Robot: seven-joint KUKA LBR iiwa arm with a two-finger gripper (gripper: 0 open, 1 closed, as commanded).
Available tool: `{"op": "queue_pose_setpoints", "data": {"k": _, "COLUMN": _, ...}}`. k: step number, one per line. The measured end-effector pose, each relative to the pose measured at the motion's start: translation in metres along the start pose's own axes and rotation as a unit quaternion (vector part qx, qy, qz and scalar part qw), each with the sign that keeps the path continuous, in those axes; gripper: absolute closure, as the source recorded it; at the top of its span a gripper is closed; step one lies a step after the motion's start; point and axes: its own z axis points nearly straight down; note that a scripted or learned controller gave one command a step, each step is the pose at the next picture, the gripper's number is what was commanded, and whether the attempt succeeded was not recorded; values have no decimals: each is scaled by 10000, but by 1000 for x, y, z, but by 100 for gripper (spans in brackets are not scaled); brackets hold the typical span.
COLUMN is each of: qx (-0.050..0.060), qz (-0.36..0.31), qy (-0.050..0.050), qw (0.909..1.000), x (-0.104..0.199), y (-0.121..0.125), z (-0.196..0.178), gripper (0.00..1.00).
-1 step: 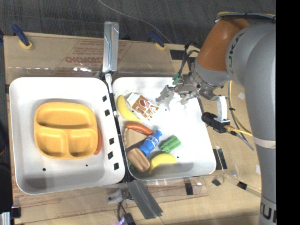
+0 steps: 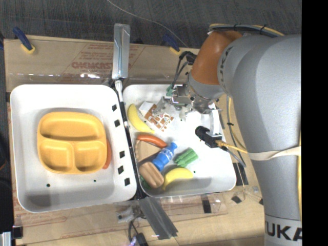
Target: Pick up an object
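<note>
My gripper (image 2: pixel 170 100) hangs over the back of the right bin (image 2: pixel 221 174), right beside a white packet with an orange pattern (image 2: pixel 160 118). It looks to be touching the packet's far corner. A yellow banana (image 2: pixel 135 118) lies to the left of the packet. Nearer the front lie an orange stick-shaped piece (image 2: pixel 151 140), a blue bottle (image 2: pixel 164 156), a green piece (image 2: pixel 185 158), a brown bread roll (image 2: pixel 151 173) and a second yellow fruit (image 2: pixel 178 175). The arm hides the bin's back right corner.
The left bin (image 2: pixel 31 193) holds a yellow divided tray (image 2: pixel 72 142) with an orange rim at its right side. A ridge with black clips (image 2: pixel 122 142) separates the two bins. Bare white floor shows at the right bin's front right.
</note>
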Motion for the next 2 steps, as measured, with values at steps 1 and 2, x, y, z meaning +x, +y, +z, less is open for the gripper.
{"op": "queue_pose_setpoints", "data": {"k": 1, "qx": 11, "qz": -1218, "qy": -1, "qw": 9926, "x": 33, "y": -58, "z": 36, "gripper": 0}}
{"op": "queue_pose_setpoints", "data": {"k": 2, "qx": 8, "qz": -1235, "qy": -5, "qw": 9923, "x": 32, "y": -57, "z": 25, "gripper": 100}}
